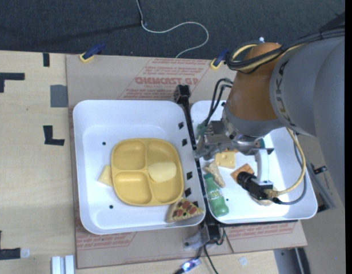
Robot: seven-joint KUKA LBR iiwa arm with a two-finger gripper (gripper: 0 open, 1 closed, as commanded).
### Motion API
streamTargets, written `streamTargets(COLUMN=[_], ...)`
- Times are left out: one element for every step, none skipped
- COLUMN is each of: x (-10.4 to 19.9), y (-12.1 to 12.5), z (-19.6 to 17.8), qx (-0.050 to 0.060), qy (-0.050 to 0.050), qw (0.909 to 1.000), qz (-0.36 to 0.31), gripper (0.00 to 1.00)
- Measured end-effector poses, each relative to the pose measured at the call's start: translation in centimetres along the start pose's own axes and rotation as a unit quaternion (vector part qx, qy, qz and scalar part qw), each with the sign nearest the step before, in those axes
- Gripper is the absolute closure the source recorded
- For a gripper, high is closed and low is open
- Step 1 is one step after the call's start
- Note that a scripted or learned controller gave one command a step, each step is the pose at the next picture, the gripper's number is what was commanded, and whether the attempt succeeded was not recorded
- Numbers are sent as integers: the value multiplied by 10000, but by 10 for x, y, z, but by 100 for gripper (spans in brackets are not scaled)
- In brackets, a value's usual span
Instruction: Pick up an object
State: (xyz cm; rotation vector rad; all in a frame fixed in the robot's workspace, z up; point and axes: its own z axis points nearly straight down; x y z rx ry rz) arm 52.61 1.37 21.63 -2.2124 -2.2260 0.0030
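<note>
My gripper (209,148) hangs low over the left side of the right bin (296,210), close to the wall between the two bins. Right beside and below it lie a pale yellow cheese wedge (226,160), a tan bread-like piece (215,174) and a green bottle (216,196) lying lengthwise. An orange piece (243,170) sits just right of the cheese. The wrist hides whatever lies directly under the gripper.
The left bin (90,124) holds a yellow divided plate (143,153) with a pale round piece (163,171) in one compartment. A yellow wedge (104,176) pokes out at its left and a pizza slice (185,210) lies at the bin's front right corner. A black camera unit (251,186) hangs off the wrist.
</note>
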Motion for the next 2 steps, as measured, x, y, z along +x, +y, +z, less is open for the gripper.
streamTargets(x=[38,31], y=[1,16], z=[-2,-4], qx=[-4,-8], qy=[1,-4], qw=[10000,10000], qz=[1,19], gripper=[100,100])
